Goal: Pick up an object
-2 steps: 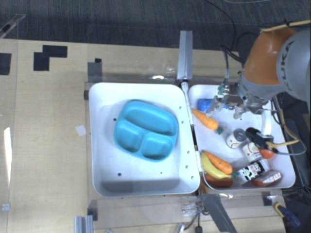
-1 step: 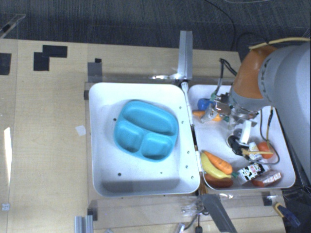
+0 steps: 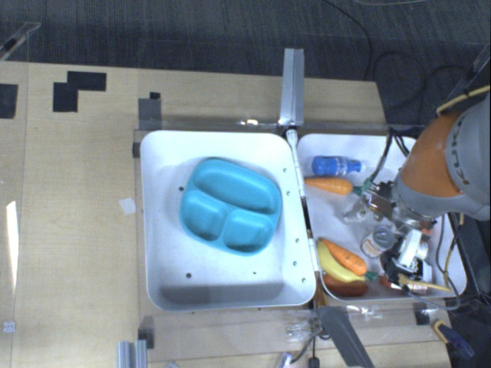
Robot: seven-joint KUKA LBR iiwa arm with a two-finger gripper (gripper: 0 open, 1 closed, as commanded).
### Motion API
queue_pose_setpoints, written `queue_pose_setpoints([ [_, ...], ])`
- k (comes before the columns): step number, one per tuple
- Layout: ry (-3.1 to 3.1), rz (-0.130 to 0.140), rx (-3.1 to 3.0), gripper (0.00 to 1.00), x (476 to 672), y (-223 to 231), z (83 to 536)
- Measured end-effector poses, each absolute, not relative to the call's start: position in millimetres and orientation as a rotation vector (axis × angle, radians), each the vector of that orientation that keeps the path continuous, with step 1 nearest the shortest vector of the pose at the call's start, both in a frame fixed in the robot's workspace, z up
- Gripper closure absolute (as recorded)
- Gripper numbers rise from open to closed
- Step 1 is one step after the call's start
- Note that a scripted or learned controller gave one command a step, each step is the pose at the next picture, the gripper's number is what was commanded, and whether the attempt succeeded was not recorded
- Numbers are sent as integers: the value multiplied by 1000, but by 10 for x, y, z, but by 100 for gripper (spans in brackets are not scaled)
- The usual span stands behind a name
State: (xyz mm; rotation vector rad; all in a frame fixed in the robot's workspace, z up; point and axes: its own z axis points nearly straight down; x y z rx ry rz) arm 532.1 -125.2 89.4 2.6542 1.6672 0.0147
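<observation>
The right bin [image 3: 345, 146] holds several small objects. A blue bottle [image 3: 334, 165] lies at its far side with an orange carrot [image 3: 330, 185] just in front of it. At the near side, a yellow banana [image 3: 328, 261] lies beside an orange piece [image 3: 352, 261] and a dark red item [image 3: 346, 287]. My gripper [image 3: 373, 204] hangs low over the middle of this bin, right of the carrot and above a small round lid-like object [image 3: 377, 242]. I see nothing clearly held in it.
The left bin [image 3: 165, 205] holds a blue divided plate [image 3: 229, 205]. A metal post [image 3: 292, 87] stands behind the wall between the bins. The grey arm with its orange band [image 3: 430, 163] covers the right bin's right side. Cables trail at the right.
</observation>
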Motion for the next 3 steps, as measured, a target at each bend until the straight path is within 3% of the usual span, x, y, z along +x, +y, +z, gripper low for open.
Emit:
queue_pose_setpoints([
  [1, 1668, 21, 2651, 100, 5338, -1239, 1008],
  [2, 1590, 2, 2709, 100, 5225, -305, 2060],
  [3, 1670, 0, 2661, 100, 5225, 553, 2418],
])
